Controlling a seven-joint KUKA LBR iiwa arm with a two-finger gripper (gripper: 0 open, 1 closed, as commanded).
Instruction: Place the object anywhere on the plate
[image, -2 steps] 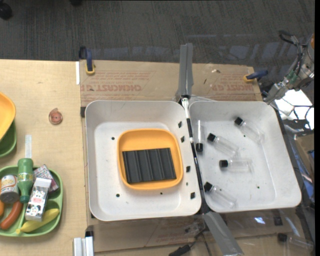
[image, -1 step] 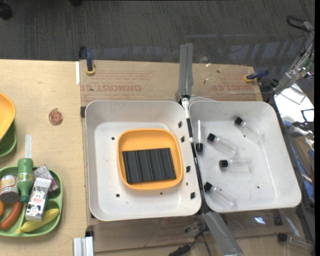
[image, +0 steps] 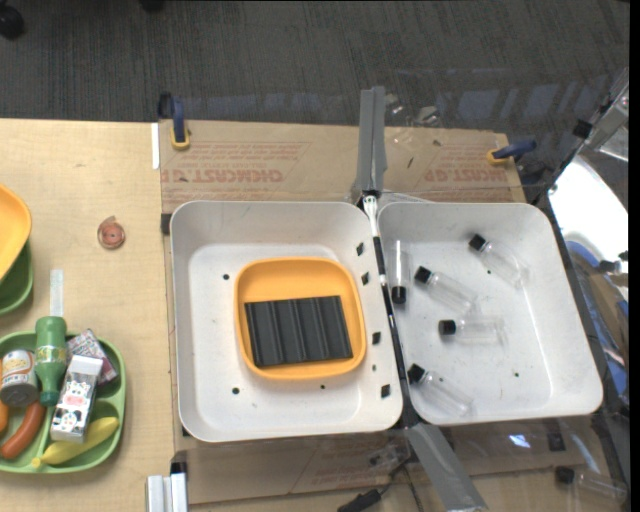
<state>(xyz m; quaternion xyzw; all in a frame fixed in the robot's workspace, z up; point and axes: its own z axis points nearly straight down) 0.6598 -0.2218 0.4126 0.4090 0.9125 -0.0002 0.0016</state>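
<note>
A yellow plate (image: 298, 271) with rounded corners lies in the middle of the left white bin (image: 200, 330). On it rests a dark grey ridged rectangular object (image: 300, 332), flat and covering most of the plate's centre. The right white bin (image: 560, 350) holds several clear vials with black caps, among them one at the back (image: 496, 256), one in the middle (image: 468, 329) and one near the front-left corner (image: 434, 388).
A metal divider post (image: 371, 140) rises behind the seam between the bins. Clamps (image: 177, 128) hold the cardboard sheet under them. On the wooden bench at left stand a green tray of toy food (image: 60, 400) and a yellow dish (image: 12, 235).
</note>
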